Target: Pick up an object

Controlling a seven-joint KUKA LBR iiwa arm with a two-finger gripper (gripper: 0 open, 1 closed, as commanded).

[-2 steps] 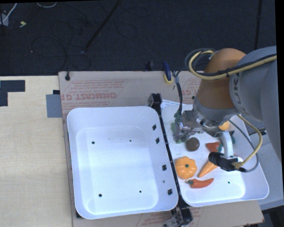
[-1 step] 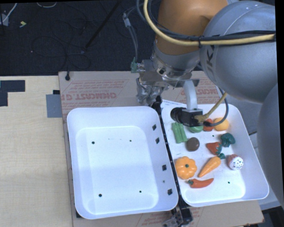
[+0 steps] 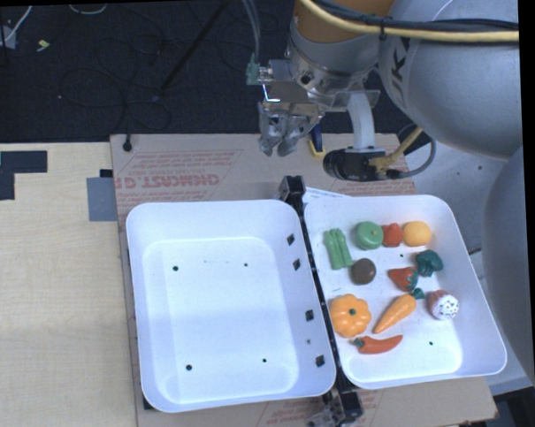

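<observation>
My gripper [image 3: 280, 144] hangs high above the bench, over the back edge between the two bins, with nothing between its fingers. In the right bin [image 3: 473, 350] lie several toy foods: a green celery piece [image 3: 337, 248], a green round vegetable [image 3: 369, 235], a small red piece [image 3: 392, 235], a yellow-orange fruit [image 3: 417, 233], a brown ball [image 3: 364, 270], a dark green broccoli [image 3: 428, 263], a red pepper [image 3: 402, 277], an orange pumpkin [image 3: 350, 315], a carrot [image 3: 396, 313], a red chili [image 3: 378, 343] and a white and red speckled piece [image 3: 444, 306].
The left bin [image 3: 147, 302] stands beside the right one, joined by black clips [image 3: 310, 286] along the shared wall. Brown cardboard [image 3: 195, 167] lies under both bins. The pale wooden bench [image 3: 50, 306] stretches to the left.
</observation>
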